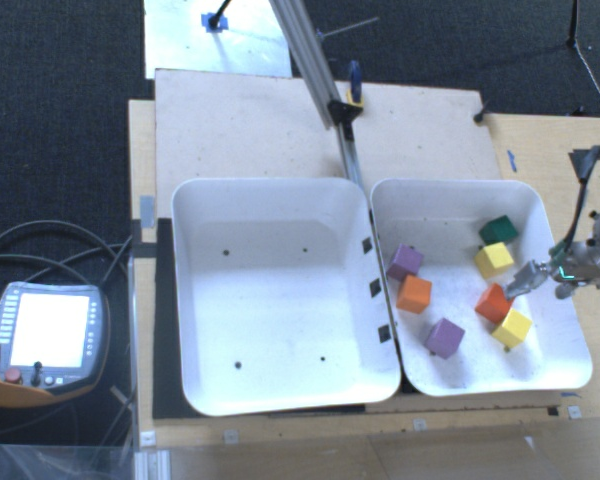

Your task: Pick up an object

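**Hand low over right bin, beside red block**

Hand [528,280] enters from the right edge of the camera view and sits over the right side of the right bin [450,193]. Its grey tip lies just above and to the right of the red block [492,304], close to it or touching; contact cannot be resolved. Finger state: cannot tell, the tip is small and blurred. No block is seen between the fingers.

Right bin contents, seven blocks:
- green block [498,230], upper right, touching the yellow block [494,259] just below it
- red block, right of centre, with a second yellow block [513,329] touching its lower right corner
- purple block [406,262], near the left wall, with the orange block [414,294] just below it
- second purple block [445,337], lower centre, apart from the rest

Left bin [270,193] sits beside the right bin, their inner rims touching. Both rest on the bench [420,123]. A silver pole [302,43] slants down from the top of the view to the junction of the two bins. A teach pendant [45,343] with a pale screen lies on the floor left of the bench, its cable looped around it.
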You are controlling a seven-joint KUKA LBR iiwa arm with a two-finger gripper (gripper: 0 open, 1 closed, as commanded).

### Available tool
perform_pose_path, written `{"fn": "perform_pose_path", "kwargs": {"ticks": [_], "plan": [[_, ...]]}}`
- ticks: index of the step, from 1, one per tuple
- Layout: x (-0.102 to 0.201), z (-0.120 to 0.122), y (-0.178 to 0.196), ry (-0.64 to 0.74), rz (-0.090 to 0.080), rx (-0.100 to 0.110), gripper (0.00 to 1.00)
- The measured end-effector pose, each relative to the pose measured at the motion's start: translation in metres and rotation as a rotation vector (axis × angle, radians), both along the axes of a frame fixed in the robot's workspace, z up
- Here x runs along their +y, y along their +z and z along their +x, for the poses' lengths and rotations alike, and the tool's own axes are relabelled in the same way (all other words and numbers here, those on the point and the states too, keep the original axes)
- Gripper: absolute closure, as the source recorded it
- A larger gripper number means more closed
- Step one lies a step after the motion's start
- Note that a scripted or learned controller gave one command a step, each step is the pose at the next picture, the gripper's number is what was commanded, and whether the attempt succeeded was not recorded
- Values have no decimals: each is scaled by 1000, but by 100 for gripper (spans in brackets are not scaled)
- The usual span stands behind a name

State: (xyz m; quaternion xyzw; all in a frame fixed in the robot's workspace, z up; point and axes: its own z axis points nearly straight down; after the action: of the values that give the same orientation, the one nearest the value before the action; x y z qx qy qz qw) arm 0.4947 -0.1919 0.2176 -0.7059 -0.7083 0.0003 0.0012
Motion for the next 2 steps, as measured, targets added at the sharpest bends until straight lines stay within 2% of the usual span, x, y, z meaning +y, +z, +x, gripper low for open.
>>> {"fn": "perform_pose_path", "kwargs": {"ticks": [1,2], "plan": [[0,1,2,0,-1,-4,0],[-2,9,-57,-1,0,1,0]]}}
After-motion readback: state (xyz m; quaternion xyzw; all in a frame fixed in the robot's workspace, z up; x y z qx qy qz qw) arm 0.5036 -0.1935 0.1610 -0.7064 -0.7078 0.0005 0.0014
